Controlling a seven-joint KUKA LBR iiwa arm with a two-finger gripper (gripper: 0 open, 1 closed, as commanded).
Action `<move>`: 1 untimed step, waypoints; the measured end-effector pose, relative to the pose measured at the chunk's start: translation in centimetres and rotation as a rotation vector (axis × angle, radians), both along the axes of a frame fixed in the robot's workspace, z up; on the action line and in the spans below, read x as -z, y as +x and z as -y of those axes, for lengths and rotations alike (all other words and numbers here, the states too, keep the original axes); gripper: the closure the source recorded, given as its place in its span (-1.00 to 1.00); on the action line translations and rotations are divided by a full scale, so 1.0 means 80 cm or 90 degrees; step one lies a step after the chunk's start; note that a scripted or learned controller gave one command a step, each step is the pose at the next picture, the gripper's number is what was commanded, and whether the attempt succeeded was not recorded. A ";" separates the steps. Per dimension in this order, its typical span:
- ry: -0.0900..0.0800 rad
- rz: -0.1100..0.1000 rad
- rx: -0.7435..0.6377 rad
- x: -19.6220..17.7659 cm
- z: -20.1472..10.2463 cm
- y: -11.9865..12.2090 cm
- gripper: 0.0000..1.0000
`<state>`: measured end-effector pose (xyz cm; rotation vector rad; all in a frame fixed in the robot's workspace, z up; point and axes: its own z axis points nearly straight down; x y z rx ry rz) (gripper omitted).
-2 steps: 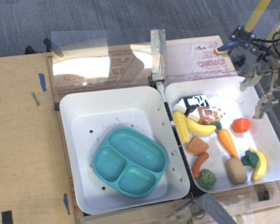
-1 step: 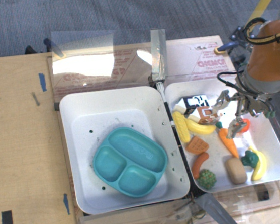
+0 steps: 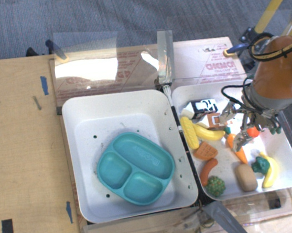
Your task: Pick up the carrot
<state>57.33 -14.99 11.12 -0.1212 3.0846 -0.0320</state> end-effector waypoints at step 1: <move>0.013 -0.030 0.044 0.029 -0.020 -0.056 -1.00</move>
